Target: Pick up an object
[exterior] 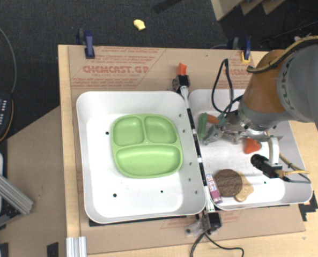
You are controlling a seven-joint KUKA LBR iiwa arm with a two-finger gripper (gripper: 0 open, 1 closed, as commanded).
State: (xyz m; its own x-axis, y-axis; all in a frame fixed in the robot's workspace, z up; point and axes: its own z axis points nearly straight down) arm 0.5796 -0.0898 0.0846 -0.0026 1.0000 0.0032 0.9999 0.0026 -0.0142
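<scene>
Your gripper (215,134) hangs low in the right bin (293,194), beside a green object (202,123); whether its jaws grip anything, you cannot tell. A green divided plate (146,145) fills the left bin (94,186).

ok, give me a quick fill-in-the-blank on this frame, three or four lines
1. The green plate lies in the ____ bin.
2. The plate has ____ compartments.
3. The brown disc lies in the ____ bin, near its front edge.
4. The pincer is low over the right bin, beside a ____ object at its left wall.

Missing words: left; three; right; green
</scene>
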